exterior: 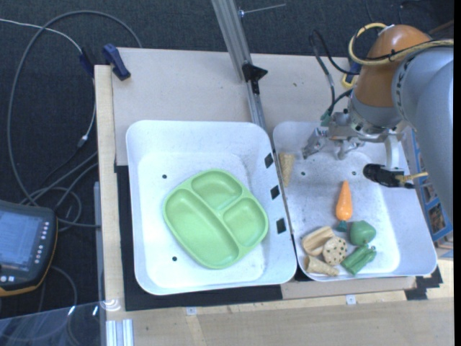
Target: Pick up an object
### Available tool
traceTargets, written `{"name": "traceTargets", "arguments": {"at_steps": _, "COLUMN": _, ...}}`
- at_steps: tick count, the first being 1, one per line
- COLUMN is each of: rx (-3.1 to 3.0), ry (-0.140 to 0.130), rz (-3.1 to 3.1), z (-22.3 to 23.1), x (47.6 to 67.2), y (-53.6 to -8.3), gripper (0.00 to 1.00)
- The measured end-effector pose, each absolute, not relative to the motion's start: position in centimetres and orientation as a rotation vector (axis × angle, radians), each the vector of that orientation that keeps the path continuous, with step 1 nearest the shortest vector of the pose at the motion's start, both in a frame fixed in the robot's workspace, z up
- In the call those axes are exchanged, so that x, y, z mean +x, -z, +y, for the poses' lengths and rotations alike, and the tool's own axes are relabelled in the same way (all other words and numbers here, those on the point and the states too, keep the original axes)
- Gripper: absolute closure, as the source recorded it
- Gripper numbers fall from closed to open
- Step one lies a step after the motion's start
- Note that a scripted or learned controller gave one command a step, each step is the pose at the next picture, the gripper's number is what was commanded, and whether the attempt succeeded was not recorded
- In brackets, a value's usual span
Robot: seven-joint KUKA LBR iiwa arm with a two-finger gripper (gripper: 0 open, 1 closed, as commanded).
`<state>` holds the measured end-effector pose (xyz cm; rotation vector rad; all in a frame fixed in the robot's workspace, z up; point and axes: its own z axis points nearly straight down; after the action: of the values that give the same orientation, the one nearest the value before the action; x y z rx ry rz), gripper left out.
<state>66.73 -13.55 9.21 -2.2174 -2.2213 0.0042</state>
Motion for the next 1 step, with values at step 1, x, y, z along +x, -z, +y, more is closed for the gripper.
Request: {"name": "traceTargets", "arguments": {"at_steps": 1, "rx": -2.219, "ry": 0.0, "rz": -2.225, "z": -13.52, "x": 66.88, "y": -10.52, "gripper": 1.0}}
